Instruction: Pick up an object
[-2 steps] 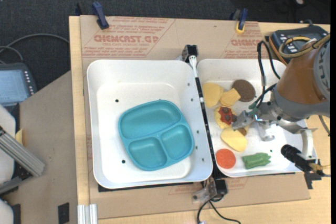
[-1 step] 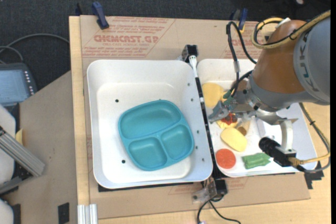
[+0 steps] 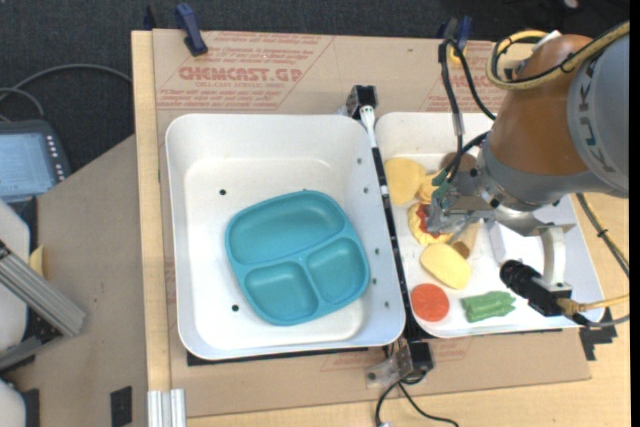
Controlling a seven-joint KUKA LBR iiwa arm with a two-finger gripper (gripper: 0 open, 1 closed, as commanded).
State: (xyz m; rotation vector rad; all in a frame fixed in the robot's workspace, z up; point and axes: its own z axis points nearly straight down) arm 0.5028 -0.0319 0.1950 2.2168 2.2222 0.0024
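Objects to pick: I see them all in the right bin (image 3: 415,123), gathered in its left half, close to the wall it shares with the other bin.
Far yellow piece (image 3: 404,180): a pale yellow lump towards the far left of that bin, just left of the gripper.
Near yellow piece (image 3: 445,266): a rounded yellow lump lying just on the near side of the gripper.
Red piece (image 3: 420,214): a small red bit between the two yellow pieces. It is partly hidden by the gripper, and I cannot tell what it is.
Orange disc (image 3: 431,302): a flat, round disc at the near left corner of the right bin, just beside the near yellow piece.
Green piece (image 3: 488,306): lies along the near wall, right of the orange disc and a little apart from it.
Gripper (image 3: 447,212): low over the cluster, between the two yellow pieces. From this angle I cannot tell whether it is open or closed, or whether it has hold of anything.
Arm (image 3: 545,130): grey with an orange band, reaching in from the right and covering much of the right bin's far side.
Left bin (image 3: 182,215): holds a teal divided plate (image 3: 296,256) lying flat near its middle.
Tabletop (image 3: 250,75): a brown board under both bins, with a blue clamp (image 3: 190,28) at its far left edge.
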